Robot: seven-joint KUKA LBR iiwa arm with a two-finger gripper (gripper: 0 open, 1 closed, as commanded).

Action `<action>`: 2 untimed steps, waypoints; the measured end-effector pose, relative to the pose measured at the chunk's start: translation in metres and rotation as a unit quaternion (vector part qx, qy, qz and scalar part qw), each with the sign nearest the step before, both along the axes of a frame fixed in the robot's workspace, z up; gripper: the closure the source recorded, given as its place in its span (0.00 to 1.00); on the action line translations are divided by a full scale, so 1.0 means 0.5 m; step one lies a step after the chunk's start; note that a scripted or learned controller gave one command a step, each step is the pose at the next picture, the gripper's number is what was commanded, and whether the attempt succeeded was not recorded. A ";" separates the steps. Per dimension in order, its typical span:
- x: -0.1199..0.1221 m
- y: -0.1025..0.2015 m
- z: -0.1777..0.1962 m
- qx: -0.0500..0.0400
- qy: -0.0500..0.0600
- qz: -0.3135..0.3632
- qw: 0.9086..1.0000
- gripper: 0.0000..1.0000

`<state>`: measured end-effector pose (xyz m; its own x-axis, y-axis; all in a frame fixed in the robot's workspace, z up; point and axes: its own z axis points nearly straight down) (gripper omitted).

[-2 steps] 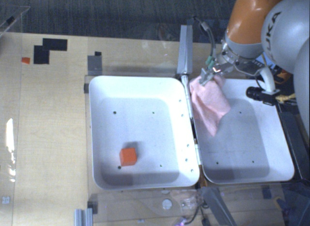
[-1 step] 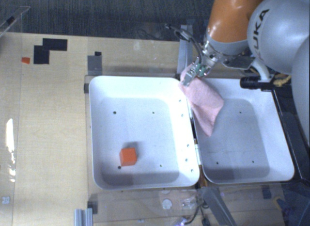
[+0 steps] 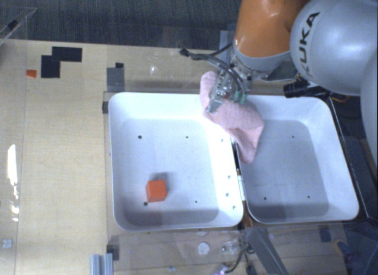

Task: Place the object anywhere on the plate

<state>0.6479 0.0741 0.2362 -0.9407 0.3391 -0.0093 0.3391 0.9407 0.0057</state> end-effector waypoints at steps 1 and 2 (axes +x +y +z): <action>-0.028 0.098 0.012 -0.001 -0.002 0.173 0.985 1.00; -0.041 0.201 -0.001 0.000 -0.001 0.174 0.985 1.00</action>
<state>0.6274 0.1745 0.2355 -0.9999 -0.0037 -0.0105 -0.0038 1.0000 0.0051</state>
